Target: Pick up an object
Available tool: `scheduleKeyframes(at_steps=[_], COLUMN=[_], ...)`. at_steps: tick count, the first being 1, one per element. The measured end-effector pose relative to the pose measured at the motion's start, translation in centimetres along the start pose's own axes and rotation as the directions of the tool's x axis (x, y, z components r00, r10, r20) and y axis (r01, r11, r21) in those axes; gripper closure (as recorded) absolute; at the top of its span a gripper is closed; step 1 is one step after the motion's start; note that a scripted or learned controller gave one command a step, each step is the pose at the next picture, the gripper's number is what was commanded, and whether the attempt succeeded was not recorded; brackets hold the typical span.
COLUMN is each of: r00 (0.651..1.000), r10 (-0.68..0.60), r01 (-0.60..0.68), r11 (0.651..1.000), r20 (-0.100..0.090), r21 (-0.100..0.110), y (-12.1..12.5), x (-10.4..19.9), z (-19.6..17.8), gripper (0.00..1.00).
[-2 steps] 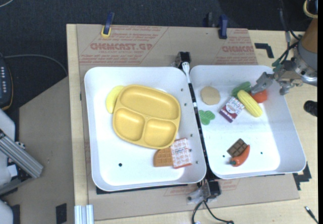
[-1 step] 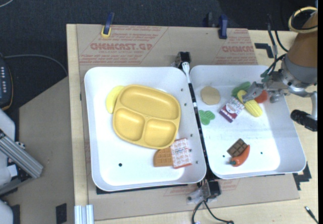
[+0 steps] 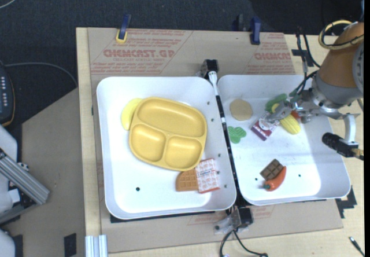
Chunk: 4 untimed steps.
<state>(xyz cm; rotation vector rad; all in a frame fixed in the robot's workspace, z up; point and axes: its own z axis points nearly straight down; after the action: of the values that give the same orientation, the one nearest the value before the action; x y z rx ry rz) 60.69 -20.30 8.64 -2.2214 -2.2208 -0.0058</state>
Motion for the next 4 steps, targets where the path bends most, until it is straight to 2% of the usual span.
scheduleKeyframes(at_steps=[1, 2, 3, 4], r00=[1.0, 1.0, 1.0, 1.0], r10=[-0.002, -0.001, 0.0, -0.001], r01=[0.002, 0.001, 0.0, 0.001], r11=[1.0, 1.0, 1.0, 1.0], r20=[0.003, 0.005, 0.006, 0.005], r21=[-0.01, -0.003, -0.003, -0.003], y=[0.3, 0.3, -0.2, -0.1], x=[0.0, 0.6, -0.2, -0.3], z=[-1.6, -6.1, -11.5, -14.1], gripper=[1.0, 1.0, 1.0, 1.0])
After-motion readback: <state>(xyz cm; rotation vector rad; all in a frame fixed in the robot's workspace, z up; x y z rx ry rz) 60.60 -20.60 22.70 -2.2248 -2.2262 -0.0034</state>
